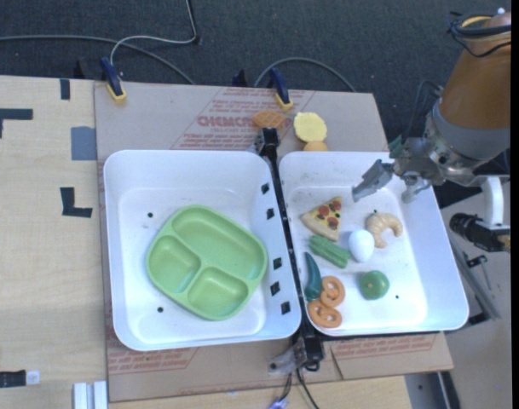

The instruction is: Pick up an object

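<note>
White plastic forms the two shallow bins we count on the desk (pixel 37 254), set side by side on a cardboard sheet (pixel 225 122). The left bin (pixel 123 177) holds one item: a green divided plate (pixel 206 262) with three compartments, lying flat near the centre.

In the right bin (pixel 438 305) we count eight toy foods. One pizza slice (pixel 325 216) lies at about 10 o'clock from the bin's centre. One white egg (pixel 360 245) sits at the centre, with one croissant (pixel 383 227) just beside it at 2 o'clock. One green pea pod (pixel 328 251) lies at 9 o'clock of the egg, and one dark green pepper (pixel 313 278) lies against the dividing wall at 8 o'clock. Two orange pretzels (pixel 329 302) rest at 7 o'clock, touching each other. One green lime (pixel 374 285) sits at 6 o'clock of the egg.

Outside the bins, at 12 o'clock, we note one yellow round piece (pixel 310 128) and one waffle-like piece (pixel 270 119) on the cardboard.

The tool (pixel 389 180) hangs over the right bin's far edge, at 1 o'clock from the egg, its two fingers spread apart with nothing between them.
</note>
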